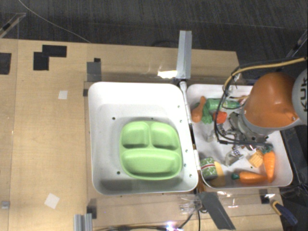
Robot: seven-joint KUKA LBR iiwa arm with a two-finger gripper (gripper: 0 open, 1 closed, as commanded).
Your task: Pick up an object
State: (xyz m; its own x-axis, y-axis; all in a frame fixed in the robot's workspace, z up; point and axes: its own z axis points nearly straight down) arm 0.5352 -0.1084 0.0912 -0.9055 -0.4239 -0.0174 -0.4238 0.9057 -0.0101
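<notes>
From the overhead camera I see my arm (272, 102) down in the right bin (288, 177), the gripper (239, 146) low among the toys there, and I cannot tell how it is set. Carrots (267, 165) lie just right and near of it, a small can (210, 166) to its near left; the green divided tray (150, 149) sits in the left bin (103, 109).

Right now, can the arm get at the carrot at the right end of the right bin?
Probably yes. The carrot lies uncovered near the right bin's wall, close under the arm, with nothing stacked on it.
</notes>
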